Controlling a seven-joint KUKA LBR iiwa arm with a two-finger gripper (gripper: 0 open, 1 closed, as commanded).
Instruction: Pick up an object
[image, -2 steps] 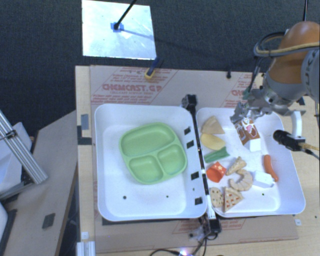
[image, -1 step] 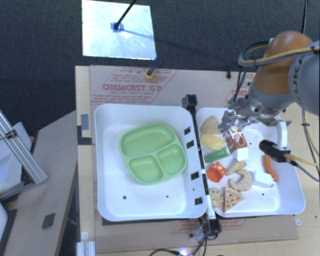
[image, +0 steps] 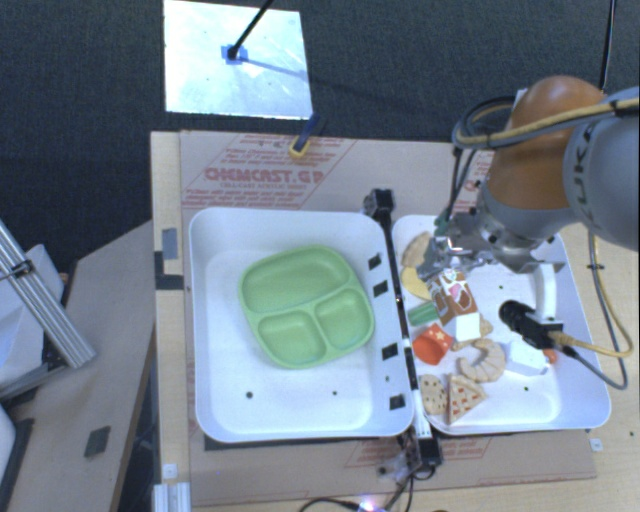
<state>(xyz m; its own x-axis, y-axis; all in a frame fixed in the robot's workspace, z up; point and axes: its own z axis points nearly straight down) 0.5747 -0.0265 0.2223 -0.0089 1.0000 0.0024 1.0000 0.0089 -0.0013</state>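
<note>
In the camera view the gripper (image: 447, 262) hangs low over the upper left corner of the right bin (image: 585, 400), under the arm's orange band (image: 540, 140). Whether it grips anything cannot be told. Just below it lies a heap of toy food: a red-and-white carton (image: 458, 300), a red pepper (image: 433, 345), a croissant (image: 487, 360) and a pizza slice (image: 463, 398). Well to its left, in the left bin (image: 215, 400), rests a green divided plate (image: 305, 305).
</note>
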